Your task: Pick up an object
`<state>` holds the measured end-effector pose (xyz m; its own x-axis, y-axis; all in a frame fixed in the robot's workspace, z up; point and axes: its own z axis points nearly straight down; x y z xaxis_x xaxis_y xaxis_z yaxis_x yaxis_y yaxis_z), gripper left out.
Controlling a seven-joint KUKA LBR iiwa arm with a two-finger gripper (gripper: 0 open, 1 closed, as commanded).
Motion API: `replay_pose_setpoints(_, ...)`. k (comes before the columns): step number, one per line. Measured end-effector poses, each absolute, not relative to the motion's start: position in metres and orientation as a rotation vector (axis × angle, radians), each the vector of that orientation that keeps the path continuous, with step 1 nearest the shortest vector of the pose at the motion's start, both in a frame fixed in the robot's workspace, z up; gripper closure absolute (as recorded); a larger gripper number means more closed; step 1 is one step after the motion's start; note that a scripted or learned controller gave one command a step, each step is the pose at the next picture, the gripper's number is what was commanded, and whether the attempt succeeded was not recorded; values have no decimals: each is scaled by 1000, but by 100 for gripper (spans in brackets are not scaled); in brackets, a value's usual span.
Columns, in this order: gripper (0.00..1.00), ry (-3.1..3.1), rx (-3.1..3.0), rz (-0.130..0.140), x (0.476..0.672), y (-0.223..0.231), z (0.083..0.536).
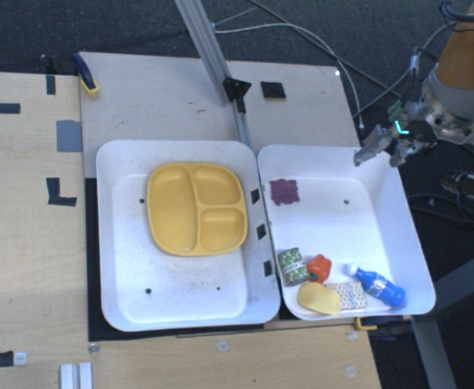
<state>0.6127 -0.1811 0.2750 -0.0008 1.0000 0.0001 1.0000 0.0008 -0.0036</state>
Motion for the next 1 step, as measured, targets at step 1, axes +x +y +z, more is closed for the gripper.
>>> replay_pose_setpoints(1,0,-2223,-2220,2,613,-181,276)
